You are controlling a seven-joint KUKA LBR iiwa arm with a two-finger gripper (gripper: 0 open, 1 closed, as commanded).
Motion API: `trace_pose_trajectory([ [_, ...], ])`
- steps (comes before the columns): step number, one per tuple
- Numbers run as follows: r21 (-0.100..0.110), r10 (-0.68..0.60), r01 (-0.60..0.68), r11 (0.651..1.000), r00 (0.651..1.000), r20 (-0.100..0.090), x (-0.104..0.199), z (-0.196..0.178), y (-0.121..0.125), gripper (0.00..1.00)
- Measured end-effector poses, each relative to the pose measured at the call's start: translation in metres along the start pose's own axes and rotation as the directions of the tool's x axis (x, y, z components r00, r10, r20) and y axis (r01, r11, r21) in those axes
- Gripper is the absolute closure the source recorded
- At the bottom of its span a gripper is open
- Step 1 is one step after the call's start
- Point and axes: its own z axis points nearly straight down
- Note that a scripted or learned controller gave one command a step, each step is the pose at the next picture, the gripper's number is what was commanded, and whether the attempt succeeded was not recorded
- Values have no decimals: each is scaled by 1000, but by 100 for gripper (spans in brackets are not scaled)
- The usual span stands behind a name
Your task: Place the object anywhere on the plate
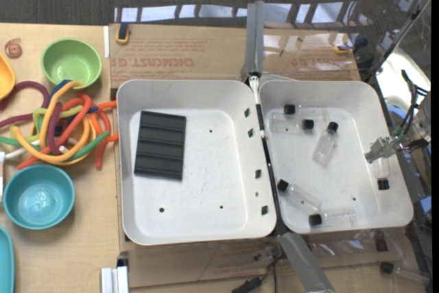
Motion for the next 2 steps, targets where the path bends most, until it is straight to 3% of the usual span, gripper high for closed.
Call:
trace_pose_trajectory([
  [1,1,130,-130,991,991,1,-6,5,25,100],
  [2,1,89,-89,996,996,1,-8,-3,33,100],
])
